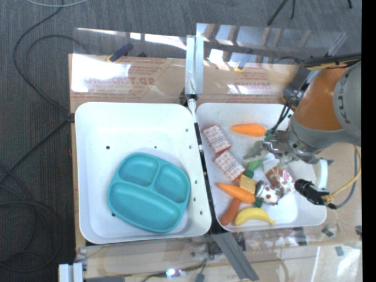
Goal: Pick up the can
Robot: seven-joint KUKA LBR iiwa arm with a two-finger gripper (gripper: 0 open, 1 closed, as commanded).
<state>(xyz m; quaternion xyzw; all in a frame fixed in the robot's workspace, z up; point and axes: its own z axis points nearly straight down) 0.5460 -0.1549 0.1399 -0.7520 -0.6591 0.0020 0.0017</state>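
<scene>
The arm reaches in over the right bin (pixel 205 113), and its gripper (pixel 262 151) hangs low among the clutter there; whether the jaws are wide or narrow I cannot tell, since the metal fingers blur into what lies below.

Just below the jaws, toward the near rim, a red-and-white patterned can (pixel 278 184) lies tilted on the bin floor, touching nothing of the gripper that I can make out. Crowding it are a yellow block (pixel 247 184), a green piece (pixel 251 171) right under the jaws, and a banana (pixel 254 217) nearer the rim.

There are two carrots: one (pixel 248 130) just beyond the jaws, one (pixel 235 191) below and to their left. Two red-and-white wrapped boxes (pixel 215 137) (pixel 229 164) lie left of the jaws, and one reddish sausage-like piece (pixel 230 211) beside the banana.

Well off to the left, the other bin (pixel 88 157) bears one teal divided plate (pixel 149 191).
</scene>
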